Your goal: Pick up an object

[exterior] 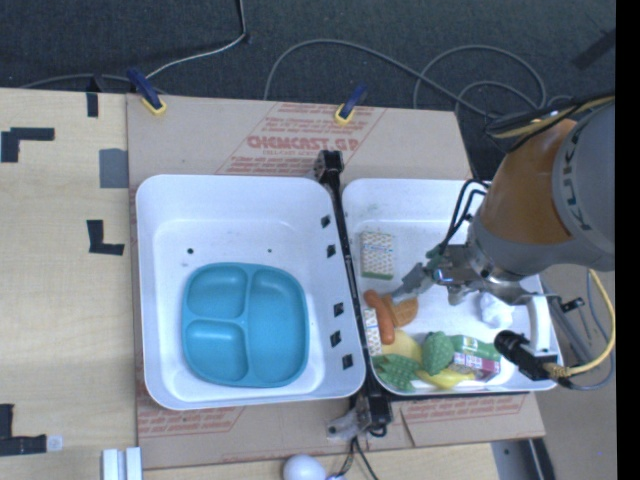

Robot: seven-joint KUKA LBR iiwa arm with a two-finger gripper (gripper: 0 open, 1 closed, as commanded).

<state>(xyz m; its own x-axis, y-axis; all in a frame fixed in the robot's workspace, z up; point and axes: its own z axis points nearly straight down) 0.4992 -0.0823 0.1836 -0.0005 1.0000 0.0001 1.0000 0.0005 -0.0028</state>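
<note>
1. In the camera view, two shallow white bins stand side by side on a brown cardboard sheet (300, 143), which lies on the bench.
2. The left bin (160, 208) holds a blue divided plate (245, 325) with three compartments; the plate lies flat in the lower part of this bin.
3. The right bin (400, 193) holds a group of small objects near its lower edge.
4. An orange sausage-like piece (377, 318) lies close to the divider between the bins, and an orange-brown piece (403, 311) is just beside it.
5. Below them there is a yellow object (403, 347), a green leafy item (438, 349) and a small package with a coloured label (474, 356); they are touching or almost touching one another.
6. A small checked pad (377, 254) lies apart from this group, higher in the same bin.
7. The arm (545, 198) comes in from the right, with its orange band above the right bin.
8. The gripper (418, 280) is low inside the right bin, just above the orange-brown piece. Whether the claw is wide or narrow, I cannot tell.
</note>
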